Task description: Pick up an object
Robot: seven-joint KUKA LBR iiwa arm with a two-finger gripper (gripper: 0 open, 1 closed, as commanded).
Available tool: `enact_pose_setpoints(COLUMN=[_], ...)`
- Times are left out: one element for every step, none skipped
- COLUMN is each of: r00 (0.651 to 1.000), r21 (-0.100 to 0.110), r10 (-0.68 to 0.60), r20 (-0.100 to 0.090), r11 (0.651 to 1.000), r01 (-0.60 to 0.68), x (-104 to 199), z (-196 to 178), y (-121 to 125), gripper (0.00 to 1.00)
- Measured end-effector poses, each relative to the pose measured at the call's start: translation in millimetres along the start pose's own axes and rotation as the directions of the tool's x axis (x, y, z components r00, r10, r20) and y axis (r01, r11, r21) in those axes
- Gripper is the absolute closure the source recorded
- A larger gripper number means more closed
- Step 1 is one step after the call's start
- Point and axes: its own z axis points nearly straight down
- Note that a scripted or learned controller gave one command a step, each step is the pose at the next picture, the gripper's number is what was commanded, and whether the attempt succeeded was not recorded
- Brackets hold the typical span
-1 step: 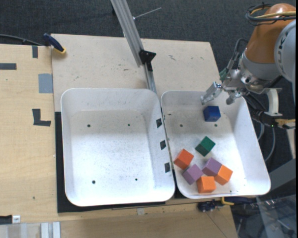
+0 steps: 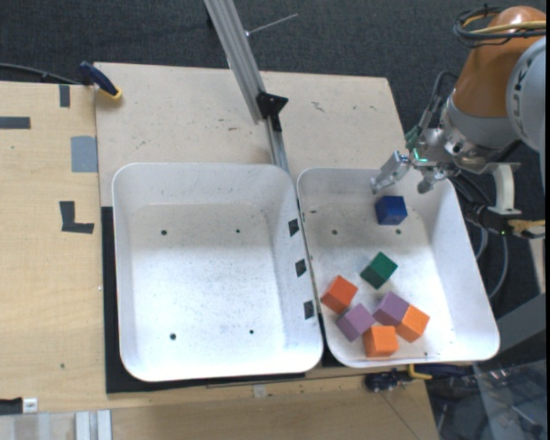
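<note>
My gripper (image 2: 406, 180) hangs over the far end of the right bin (image 2: 458, 236), fingers spread open with nothing between them. A blue cube (image 2: 391, 210) lies just below and slightly left of the fingertips, apart from them. Further toward the front of the same bin lie a green cube (image 2: 379, 269), an orange cube (image 2: 339, 293), two purple cubes (image 2: 356, 321) (image 2: 391, 308), and two more orange cubes (image 2: 379, 340) (image 2: 413, 323) packed close together.
The left bin (image 2: 128, 246) sits beside the right one, with a raised divider between them. A metal pole (image 2: 243, 58) slants in from the top to the bins' far edge. Cables hang at the right of the arm.
</note>
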Motion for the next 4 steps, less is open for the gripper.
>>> enact_pose_setpoints(r00=[1.000, 1.000, 1.000, 1.000], r21=[0.004, -0.007, -0.022, -0.027], r10=[0.001, 0.002, 0.001, -0.001], r20=[-0.001, 0.007, 0.011, 0.012], r11=[1.000, 1.000, 1.000, 1.000], r01=[-0.001, -0.002, -0.001, 0.001], x=[1, -11, -16, -15], z=[44, 95, 102, 89], y=[0, 0, 8, 9], gripper=[0.00, 0.00, 0.00, 1.00])
